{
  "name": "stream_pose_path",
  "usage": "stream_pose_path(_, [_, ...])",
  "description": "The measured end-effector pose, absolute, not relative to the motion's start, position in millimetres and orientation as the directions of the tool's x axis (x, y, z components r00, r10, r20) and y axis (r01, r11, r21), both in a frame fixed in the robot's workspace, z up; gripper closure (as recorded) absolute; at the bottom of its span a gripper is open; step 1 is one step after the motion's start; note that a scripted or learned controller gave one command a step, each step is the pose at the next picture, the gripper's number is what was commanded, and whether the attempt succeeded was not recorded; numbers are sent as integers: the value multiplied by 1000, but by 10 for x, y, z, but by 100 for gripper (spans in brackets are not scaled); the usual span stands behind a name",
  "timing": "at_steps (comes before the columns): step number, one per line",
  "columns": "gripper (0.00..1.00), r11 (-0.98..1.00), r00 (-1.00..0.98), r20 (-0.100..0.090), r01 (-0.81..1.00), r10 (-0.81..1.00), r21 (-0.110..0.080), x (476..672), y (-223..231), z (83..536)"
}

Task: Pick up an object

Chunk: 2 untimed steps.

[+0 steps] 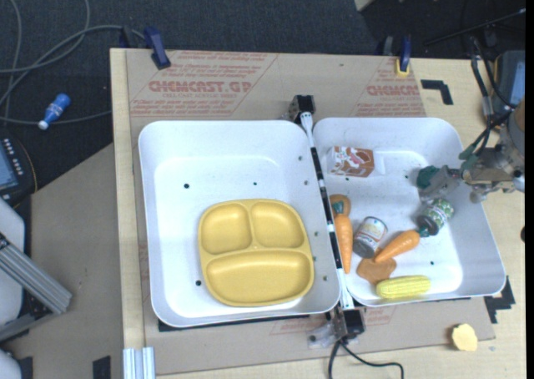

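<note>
The right bin [467,273] holds several objects. A brown and white packet [353,161] lies at its back. A carrot [343,240] rests along the left wall, beside a small tin can [368,235]. A second carrot [400,244] lies to the can's right, with an orange piece [375,269] and a yellow corn cob [403,287] in front. A small green-topped jar [435,217] lies near the right side. My gripper [430,177] reaches in from the right and hovers just behind the jar, with its dark teal tip over the bin floor.
The left bin [167,160] holds a yellow divided plate [254,252]. A small yellow object [464,336] lies on the bench outside the right bin's front corner. Blue clamps [155,45] hold the board at the back. Cables run at the far right.
</note>
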<state>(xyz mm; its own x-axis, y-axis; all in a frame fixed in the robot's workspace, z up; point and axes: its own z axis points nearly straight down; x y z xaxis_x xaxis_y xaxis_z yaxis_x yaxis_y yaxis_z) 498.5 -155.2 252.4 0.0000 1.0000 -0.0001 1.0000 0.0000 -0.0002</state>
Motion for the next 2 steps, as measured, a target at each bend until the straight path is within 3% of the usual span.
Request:
stream_pose_path(1, [0, -1, 1, -4, 1000, 1000, 4, 5699, -2019, 1911])
stream_pose_path(2, [0, 3, -3, 0, 1000, 1000, 1, 6168, -2081, 792])
